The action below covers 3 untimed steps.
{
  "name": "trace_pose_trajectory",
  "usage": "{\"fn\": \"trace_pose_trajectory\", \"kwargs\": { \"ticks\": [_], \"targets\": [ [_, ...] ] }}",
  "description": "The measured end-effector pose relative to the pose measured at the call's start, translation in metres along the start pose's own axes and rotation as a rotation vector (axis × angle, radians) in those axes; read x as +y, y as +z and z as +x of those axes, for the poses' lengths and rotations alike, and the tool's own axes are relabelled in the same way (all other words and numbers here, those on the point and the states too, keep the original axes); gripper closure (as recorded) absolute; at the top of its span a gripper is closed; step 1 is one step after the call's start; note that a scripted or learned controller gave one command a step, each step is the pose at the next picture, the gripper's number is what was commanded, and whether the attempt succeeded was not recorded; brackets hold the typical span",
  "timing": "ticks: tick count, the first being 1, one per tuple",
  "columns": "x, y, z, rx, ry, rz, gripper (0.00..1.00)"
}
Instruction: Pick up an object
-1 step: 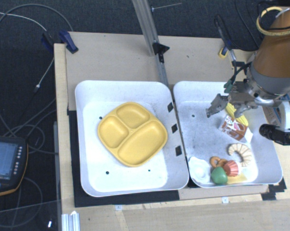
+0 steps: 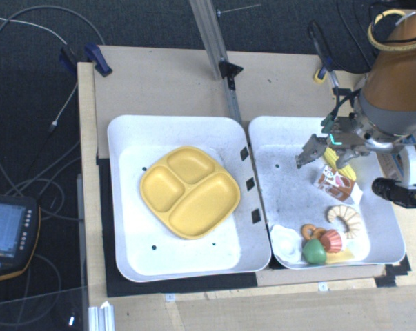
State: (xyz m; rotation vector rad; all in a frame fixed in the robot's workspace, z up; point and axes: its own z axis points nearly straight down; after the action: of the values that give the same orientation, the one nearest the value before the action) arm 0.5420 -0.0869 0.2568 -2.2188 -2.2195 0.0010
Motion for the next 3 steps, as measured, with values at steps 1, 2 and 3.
{"fn": "trace_pose_trajectory", "kwargs": {
  "ticks": [1,2,3],
  "targets": [
    [-0.007,0.061,0.003,0.001,0.000,0.006,0.00],
    [-0.017,0.119,0.004,0.001,0.001,0.007,0.00],
    [-0.018,0.167,0.004,0.001,0.001,0.005,0.00]
  ]
}}
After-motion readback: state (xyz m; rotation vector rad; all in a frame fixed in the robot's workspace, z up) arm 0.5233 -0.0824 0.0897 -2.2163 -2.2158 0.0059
